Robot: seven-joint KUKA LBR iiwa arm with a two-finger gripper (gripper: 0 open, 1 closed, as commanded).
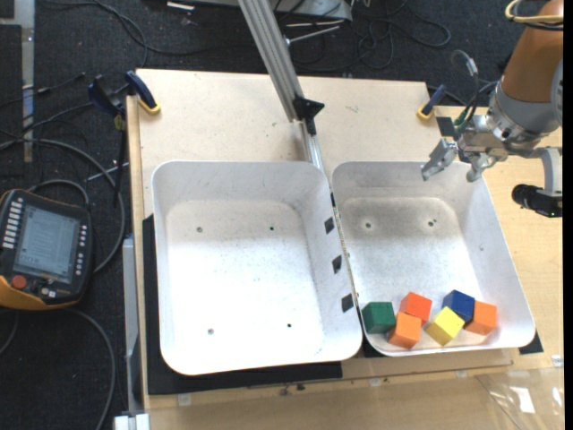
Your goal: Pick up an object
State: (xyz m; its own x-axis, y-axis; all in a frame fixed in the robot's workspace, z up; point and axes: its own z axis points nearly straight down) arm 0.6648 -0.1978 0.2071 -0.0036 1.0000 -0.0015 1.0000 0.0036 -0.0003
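Gripper [457,163] spread wide with nothing held, above right bin's [501,258] far rim, well apart from the blocks [430,317].

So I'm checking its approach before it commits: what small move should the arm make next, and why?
Probably swing the gripper toward the near end of the right bin. It hangs open over the far rim, holding nothing, while the blocks, such as the green block, cluster at the near edge.
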